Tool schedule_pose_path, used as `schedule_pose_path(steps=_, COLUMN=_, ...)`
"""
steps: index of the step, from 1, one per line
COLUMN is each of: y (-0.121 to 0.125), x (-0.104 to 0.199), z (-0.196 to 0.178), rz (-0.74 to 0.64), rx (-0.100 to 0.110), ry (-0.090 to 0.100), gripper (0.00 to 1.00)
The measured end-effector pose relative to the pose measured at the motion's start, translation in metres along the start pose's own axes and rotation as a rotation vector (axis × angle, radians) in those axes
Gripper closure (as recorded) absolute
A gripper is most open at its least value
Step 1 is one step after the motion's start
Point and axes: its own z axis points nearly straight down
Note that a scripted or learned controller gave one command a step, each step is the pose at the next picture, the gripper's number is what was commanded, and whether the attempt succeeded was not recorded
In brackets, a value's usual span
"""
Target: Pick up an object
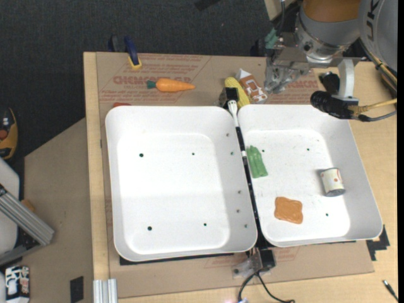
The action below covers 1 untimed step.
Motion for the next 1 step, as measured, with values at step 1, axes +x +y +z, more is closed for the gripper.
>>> schedule_pose_path(steps=1, y=-0.0115, x=0.0859, z=0.0517, rz=-0.014, rx=0.007, ry=0.004, gripper=1.00)
